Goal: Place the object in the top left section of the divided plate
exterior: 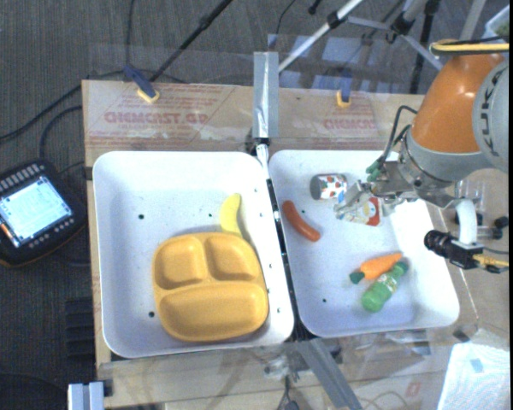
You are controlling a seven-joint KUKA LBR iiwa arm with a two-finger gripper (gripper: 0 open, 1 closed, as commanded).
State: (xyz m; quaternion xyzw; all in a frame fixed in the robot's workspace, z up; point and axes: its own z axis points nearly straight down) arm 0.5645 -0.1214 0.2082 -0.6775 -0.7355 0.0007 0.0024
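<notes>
my gripper (359, 202) over rt bin, by can (329, 186) | grip: can't tell | plate (209, 286) in left bin, far | risk: grab 2 toys, or drop on bin wall

Two white bins sit side by side: the left bin (120, 254) and the right bin (427, 297). The left one holds one yellow divided plate (209, 286) and one banana (231, 213). The right one holds one sausage (301, 221), one small can (328, 186), one carrot (377, 266) and one green bottle (384, 287).
</notes>
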